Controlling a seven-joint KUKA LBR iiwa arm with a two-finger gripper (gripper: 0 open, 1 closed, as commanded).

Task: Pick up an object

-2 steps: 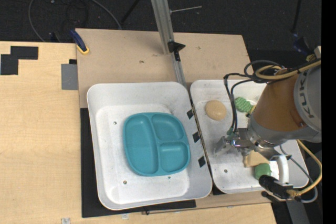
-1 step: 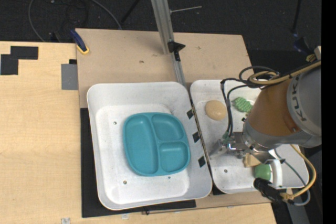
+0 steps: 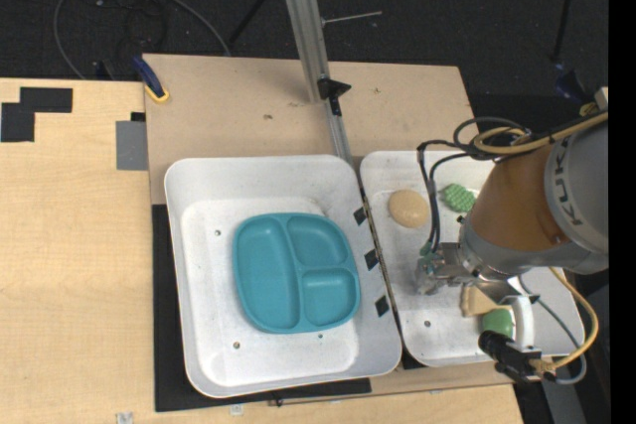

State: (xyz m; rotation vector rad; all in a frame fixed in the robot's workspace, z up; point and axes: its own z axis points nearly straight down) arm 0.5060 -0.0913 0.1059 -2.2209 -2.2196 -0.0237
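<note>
Two white bins side by side on the bench. Left bin (image 3: pixel 199 213) carries a teal divided tray (image 3: pixel 295 271) with three compartments, sitting about centre of the bin, tilted slightly.

Right bin (image 3: pixel 437 338) is crowded by the arm (image 3: pixel 532 204), which comes in from 3 o'clock and covers most of the bin's right half; the orange band sits right over the middle. Gripper (image 3: pixel 434 273) is low over the bin floor at about the bin's centre-left, pointing toward 9 o'clock. Finger state: cannot tell, the tips are small, dark and partly blocked by the wrist. Nothing visibly between them.

Objects in the right bin: a tan rounded object (image 3: pixel 407 209) at 11 o'clock from the gripper, near it but apart, lying free on the bin floor. A green textured object (image 3: pixel 458 197) at 1 o'clock from the gripper, just beside the arm's edge, partly hidden by a black cable (image 3: pixel 429 189) looping down past it. A green and tan piece (image 3: pixel 495 318) at 5 o'clock from the gripper, tucked under the wrist, mostly covered.

Black clips (image 3: pixel 370 258) line the seam between the bins. A metal rail (image 3: pixel 308 35) runs up from the bins toward 12 o'clock. A yellow-tipped tool (image 3: pixel 151 79) lies at the board's far left corner.
</note>
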